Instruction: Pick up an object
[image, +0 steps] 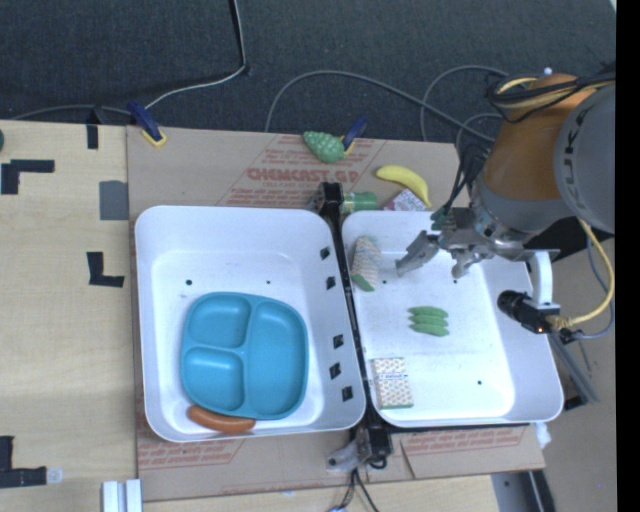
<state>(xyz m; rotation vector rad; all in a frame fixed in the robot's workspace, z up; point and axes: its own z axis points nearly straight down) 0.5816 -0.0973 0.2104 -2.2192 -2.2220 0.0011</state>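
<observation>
A small green pea pod (428, 320), plump and slightly curved, lies on the floor of the right white bin (500, 400), just below the hand (438, 256). The hand hangs above the bin's upper part, its two grey fingers (414, 255) spread apart with nothing between them. A pale corn cob (365, 263) lies to its left.

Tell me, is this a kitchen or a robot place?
Probably a robot test lab, not a kitchen. A robot arm's gripper hangs over white bins holding toy food like pea pods, on cardboard with loose cables.
</observation>
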